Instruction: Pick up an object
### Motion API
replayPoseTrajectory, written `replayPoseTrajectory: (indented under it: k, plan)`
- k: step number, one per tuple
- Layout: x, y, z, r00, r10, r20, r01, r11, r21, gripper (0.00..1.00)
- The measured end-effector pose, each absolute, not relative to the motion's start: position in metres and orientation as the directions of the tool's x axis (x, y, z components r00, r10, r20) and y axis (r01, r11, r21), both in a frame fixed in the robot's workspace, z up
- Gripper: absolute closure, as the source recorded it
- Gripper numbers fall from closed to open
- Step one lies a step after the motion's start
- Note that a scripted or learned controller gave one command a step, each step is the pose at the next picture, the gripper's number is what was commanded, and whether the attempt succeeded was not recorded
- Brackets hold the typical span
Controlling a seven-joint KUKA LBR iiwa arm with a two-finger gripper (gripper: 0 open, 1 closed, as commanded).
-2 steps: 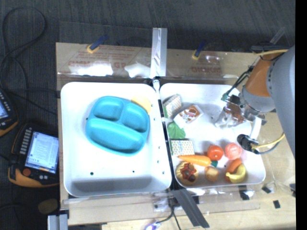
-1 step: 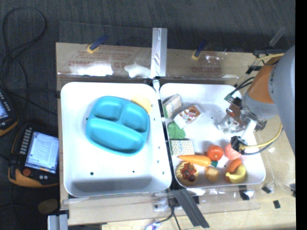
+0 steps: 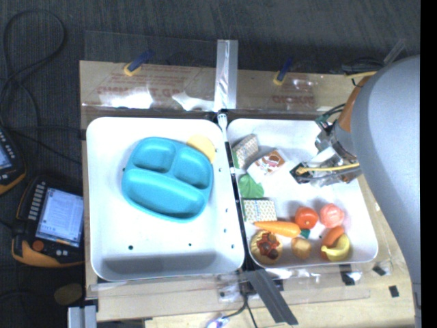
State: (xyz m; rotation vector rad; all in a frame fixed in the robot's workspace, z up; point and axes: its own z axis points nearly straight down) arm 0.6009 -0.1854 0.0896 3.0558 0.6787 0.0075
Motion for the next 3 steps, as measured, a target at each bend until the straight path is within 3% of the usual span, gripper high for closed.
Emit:
replayPoseTrajectory:
  k: [1,2,3]
  plan:
    - [0.567,-0.199,0.091,0.963,0.271,0.010,0.271,-0.963,0.010,1.00]
    - [0.576,-0.224,0.272,0.964,0.267,-0.010,0.267,-0.964,0.000,1.00]
    - [0.554,-0.224,0.222,0.961,0.275,-0.011,0.275,-0.962,-0.002,1.00]
